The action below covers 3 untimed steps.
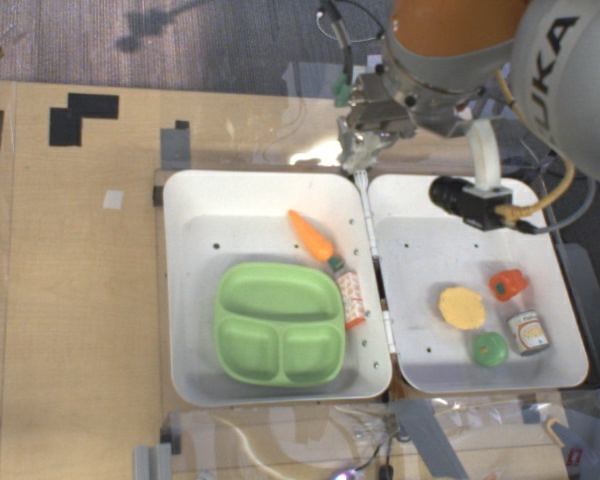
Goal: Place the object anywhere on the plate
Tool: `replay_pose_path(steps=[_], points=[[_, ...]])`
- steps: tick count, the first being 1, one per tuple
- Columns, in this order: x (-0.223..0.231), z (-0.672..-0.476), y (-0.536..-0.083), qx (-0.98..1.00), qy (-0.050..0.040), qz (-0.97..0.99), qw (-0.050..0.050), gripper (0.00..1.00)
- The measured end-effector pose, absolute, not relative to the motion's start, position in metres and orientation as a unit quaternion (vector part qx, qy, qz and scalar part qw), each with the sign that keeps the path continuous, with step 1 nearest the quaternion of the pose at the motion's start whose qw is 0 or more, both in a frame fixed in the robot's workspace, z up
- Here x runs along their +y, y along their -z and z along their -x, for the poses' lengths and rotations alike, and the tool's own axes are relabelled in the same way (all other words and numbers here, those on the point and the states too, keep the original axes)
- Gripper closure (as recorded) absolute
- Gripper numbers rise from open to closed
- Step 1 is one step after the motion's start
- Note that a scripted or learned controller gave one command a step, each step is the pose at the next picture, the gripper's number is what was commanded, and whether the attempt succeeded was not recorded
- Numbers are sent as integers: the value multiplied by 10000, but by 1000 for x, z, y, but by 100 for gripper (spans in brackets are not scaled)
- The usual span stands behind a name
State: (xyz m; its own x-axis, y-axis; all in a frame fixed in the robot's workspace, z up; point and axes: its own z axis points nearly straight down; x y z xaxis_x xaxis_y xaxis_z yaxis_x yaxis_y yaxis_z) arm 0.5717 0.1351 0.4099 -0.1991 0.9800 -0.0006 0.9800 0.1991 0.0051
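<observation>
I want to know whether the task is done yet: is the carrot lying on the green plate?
No, the carrot lies on the floor of the left bin, just beyond the upper right corner of the green plate.

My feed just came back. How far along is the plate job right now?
Nothing looks done yet: the green plate in the left bin has no item on it. The carrot and a small bottle lie beside its right edge, not on it. The gripper sits above the bins' back rim, with nothing visibly held. Picking up and placing an item are both left.
</observation>
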Motion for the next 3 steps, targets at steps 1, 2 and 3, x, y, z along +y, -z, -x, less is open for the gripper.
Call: replay_pose_path(steps=[1,2,3], points=[[191,-487,-436,7904,-24,-6126,14,100],[191,-487,-436,7907,-22,-6123,13,0],[193,-488,-447,7933,-39,-6088,25,100]])
